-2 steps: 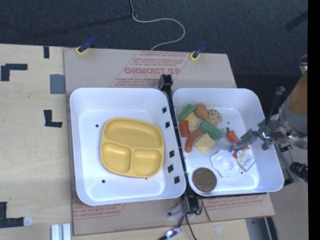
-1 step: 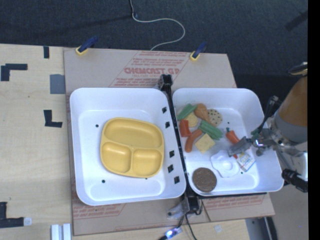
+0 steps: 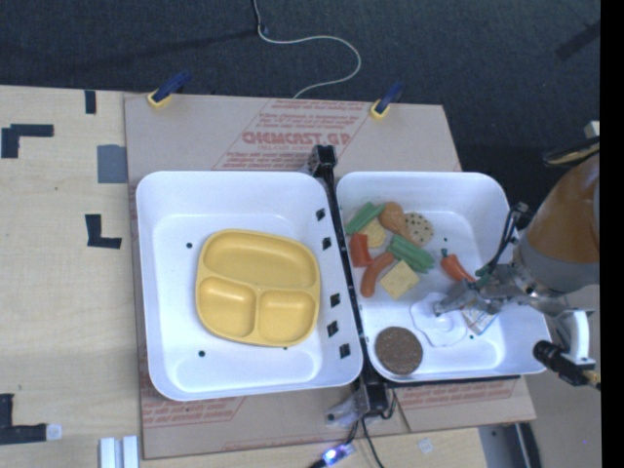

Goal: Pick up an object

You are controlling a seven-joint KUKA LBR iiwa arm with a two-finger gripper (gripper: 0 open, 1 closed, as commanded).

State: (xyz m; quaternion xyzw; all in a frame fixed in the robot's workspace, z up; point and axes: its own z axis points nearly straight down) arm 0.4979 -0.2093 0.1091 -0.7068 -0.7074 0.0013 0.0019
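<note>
The right bin (image 3: 486,189) holds several toy foods. Among them are a green pod (image 3: 366,215), a speckled cookie (image 3: 418,226), a green bean (image 3: 410,253), a yellow cheese block (image 3: 399,281), a reddish sausage (image 3: 373,275), a small carrot (image 3: 455,266) and a brown round patty (image 3: 399,349). A flat white piece (image 3: 433,322) lies near the bin's front right. My gripper (image 3: 462,309) is low in the bin, right at the white piece's right edge and just below the carrot. I see nothing lifted in it.
The left bin (image 3: 161,261) holds a yellow divided plate (image 3: 258,288). A black divider with clips (image 3: 336,261) runs between the bins. The arm's grey body and orange band (image 3: 570,232) overhang the right bin's right rim.
</note>
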